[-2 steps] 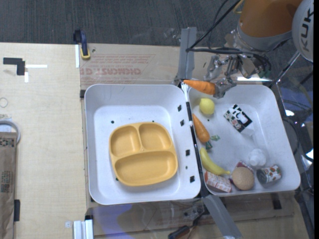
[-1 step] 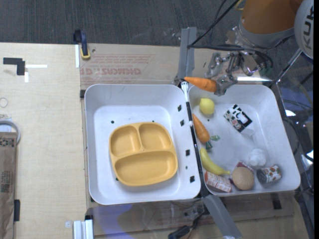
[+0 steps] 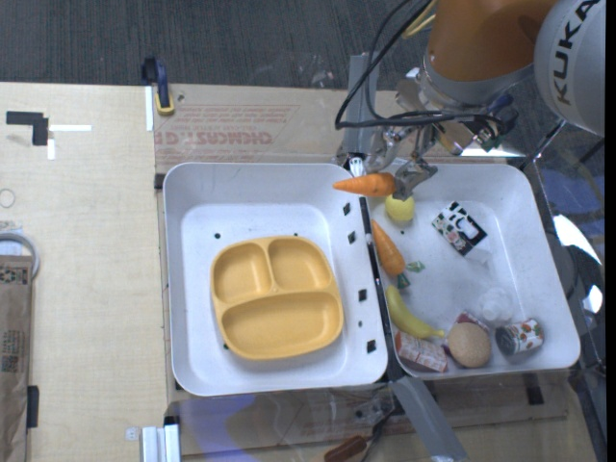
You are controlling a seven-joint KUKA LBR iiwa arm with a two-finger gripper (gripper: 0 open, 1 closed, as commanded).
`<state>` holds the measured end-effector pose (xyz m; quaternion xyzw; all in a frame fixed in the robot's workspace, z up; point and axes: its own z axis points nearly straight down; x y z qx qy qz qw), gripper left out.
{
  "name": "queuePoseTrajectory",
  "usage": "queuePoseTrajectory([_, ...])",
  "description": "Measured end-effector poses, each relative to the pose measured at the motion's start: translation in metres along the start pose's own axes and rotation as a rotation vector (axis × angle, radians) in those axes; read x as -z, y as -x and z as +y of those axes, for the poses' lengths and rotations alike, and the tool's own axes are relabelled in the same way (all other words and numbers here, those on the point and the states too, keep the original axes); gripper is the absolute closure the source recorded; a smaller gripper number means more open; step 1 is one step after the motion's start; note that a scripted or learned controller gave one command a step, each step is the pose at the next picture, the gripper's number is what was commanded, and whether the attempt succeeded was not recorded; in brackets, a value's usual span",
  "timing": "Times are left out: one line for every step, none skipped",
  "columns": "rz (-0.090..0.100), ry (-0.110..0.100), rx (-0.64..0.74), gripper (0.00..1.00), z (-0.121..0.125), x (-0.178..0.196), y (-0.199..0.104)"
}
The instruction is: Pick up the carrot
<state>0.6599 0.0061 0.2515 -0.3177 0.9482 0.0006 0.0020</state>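
Note:
An orange carrot (image 3: 361, 185) hangs level over the divider between the two bins, its tip pointing left. My gripper (image 3: 402, 175) is at its thick right end, and the fingers are shut on it. A second carrot (image 3: 388, 247) with a green stub lies in the right bin (image 3: 539, 248) along its left wall, just below the gripper. The orange band and grey wrist hide the upper part of the gripper.
A small yellow fruit (image 3: 399, 208) sits right under the gripper. The right bin also holds a black-and-white packet (image 3: 458, 228), a banana (image 3: 408, 317), a bun (image 3: 470, 345) and a small can (image 3: 519, 336). A yellow divided plate (image 3: 277, 296) lies in the left bin (image 3: 188, 258).

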Motion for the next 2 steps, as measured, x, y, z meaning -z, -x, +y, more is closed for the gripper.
queuePoseTrajectory([-0.002,-0.001,0.107,1.0,-0.036,0.108,-0.026])
queuePoseTrajectory([0.0,0.001,0.203,1.0,0.006,-0.06,0.004])
